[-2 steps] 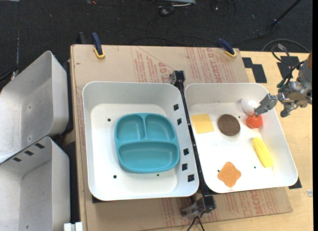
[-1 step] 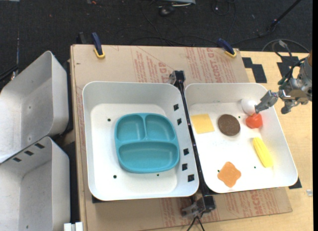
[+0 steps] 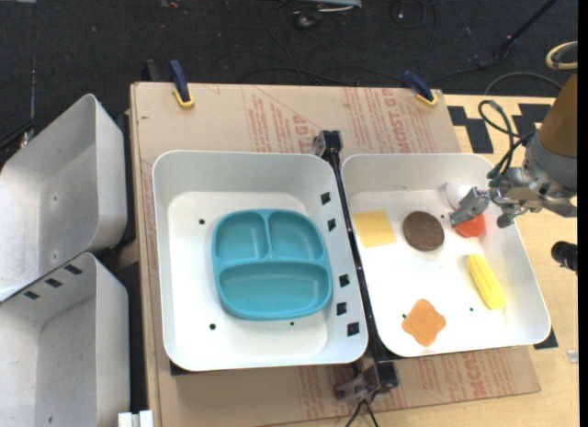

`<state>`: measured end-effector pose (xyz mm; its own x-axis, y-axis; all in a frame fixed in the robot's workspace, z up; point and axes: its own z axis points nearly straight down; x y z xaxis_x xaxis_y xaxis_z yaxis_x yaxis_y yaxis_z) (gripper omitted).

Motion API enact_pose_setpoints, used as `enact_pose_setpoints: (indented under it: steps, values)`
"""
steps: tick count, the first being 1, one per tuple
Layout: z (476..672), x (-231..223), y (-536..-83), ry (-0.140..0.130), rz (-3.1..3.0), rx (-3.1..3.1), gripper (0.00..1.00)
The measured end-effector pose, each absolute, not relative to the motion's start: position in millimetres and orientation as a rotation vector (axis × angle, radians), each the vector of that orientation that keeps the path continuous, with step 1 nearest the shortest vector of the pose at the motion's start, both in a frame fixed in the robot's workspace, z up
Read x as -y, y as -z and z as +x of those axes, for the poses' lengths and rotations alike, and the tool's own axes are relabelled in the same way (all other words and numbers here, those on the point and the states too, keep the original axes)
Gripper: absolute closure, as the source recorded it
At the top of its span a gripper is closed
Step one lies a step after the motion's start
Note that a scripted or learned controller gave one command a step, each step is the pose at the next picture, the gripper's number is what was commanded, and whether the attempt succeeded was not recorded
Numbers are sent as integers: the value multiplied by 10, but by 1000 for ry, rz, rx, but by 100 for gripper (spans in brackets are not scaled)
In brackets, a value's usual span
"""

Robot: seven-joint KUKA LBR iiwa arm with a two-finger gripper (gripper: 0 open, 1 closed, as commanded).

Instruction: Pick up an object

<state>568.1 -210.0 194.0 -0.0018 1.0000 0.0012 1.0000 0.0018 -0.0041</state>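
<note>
Grey and orange-banded, the arm (image 3: 560,131) comes in from the right edge and bends down over the far right corner of the right bin (image 3: 528,324). Its tool (image 3: 487,207) hangs low there with the two fingers spread apart, one on either side of a small red object (image 3: 470,225) that lies on the bin floor just below and between them; whether the fingers touch it cannot be told, and nothing is clamped in them. A small white object (image 3: 457,192) sits just behind the left finger.

Further left in the same bin lie a flat yellow square (image 3: 375,229) and, just beside it, a dark brown round disc (image 3: 424,230). A yellow corn cob (image 3: 486,281) lies at a slant near the right wall, close below the red object, and an orange lobed piece (image 3: 424,322) rests near the front wall. None of them is between the tool and the red object.

The left bin (image 3: 175,260) holds a teal divided plate (image 3: 272,264) with three compartments. Both bins sit on a brown cardboard-covered tabletop (image 3: 266,113), clamped at the far edge by two blue-and-yellow clips (image 3: 181,83). Two further white bins (image 3: 55,260) stand tilted at the left, and dark carpet with cables lies beyond.
</note>
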Motion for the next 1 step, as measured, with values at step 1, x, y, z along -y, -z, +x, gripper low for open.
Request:
enact_pose_setpoints:
  steps: [1]
  values:
    - [5708,2033,-1483,-3,-2216,2223,0]
